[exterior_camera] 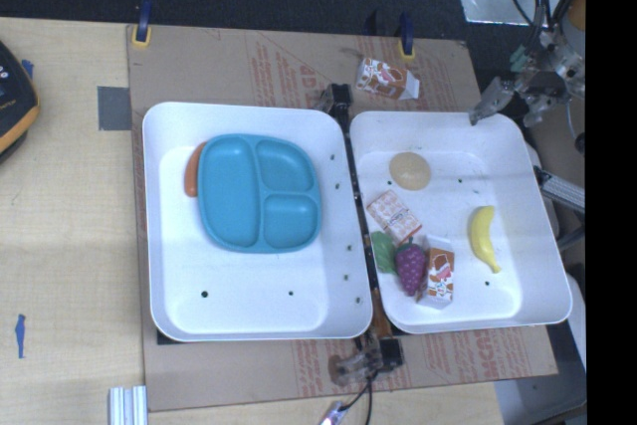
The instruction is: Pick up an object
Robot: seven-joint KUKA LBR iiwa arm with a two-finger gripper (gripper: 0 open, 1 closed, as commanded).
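Camera view shows the gripper [510, 101] hovering with fingers spread over the right bin's [537, 294] far right corner, holding nothing, well apart from the banana [484, 237] lying near that bin's right wall.

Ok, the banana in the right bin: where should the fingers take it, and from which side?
Grip the banana across its middle, coming straight down from above. It lies flat and alone, long axis running toward the bin's near edge, so closing across its narrow width looks safest; its ends taper.
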